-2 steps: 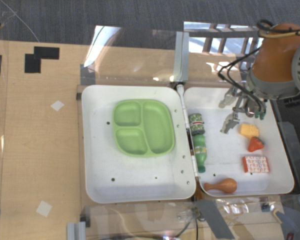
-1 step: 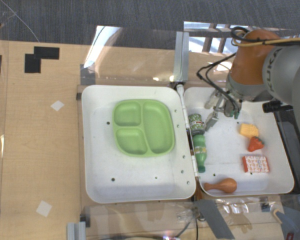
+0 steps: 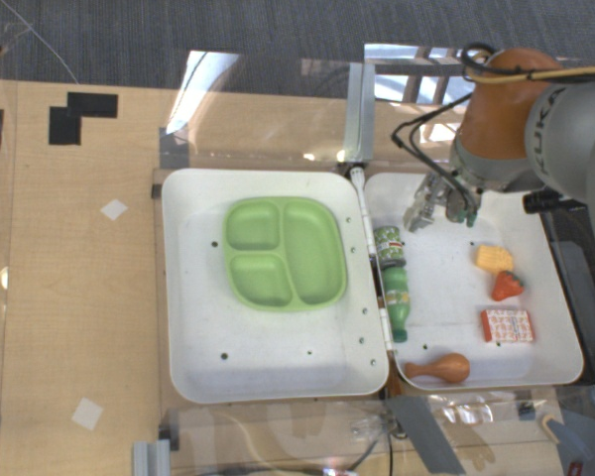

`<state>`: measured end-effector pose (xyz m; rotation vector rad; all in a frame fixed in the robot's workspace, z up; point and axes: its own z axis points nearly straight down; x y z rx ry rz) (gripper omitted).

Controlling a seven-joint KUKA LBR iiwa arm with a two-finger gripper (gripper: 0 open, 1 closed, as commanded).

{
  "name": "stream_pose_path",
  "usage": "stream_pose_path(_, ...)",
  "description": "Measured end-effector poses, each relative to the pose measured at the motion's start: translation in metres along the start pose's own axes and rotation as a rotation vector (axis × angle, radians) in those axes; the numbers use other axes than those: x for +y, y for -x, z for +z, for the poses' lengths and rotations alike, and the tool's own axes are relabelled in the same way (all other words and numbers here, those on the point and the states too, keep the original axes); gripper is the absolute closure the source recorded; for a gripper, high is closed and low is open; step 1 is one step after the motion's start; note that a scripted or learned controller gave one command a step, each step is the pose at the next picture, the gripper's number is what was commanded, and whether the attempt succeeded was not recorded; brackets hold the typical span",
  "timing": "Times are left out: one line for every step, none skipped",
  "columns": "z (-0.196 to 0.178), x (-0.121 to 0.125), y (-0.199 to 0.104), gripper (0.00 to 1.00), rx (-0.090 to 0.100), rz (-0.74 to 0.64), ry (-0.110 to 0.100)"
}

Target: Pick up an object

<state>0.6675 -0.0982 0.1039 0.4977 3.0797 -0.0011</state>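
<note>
My gripper hangs over the far part of the right bin, its fingers spread apart with nothing between them. A green bottle lies along the bin's left wall, below and left of the gripper. To the right lie a yellow corn piece, a red strawberry and a small red-and-white box. A brown drumstick-shaped toy rests at the near edge.
The left bin holds a green divided plate. A ridge separates the two bins. The arm's grey body and orange band reach in from the upper right. Wooden bench surface lies to the left.
</note>
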Motion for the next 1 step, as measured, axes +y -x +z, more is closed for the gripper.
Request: stream_pose_path(-0.0868,0.0055,-0.0387,1.0,0.008,0.27,-0.001)
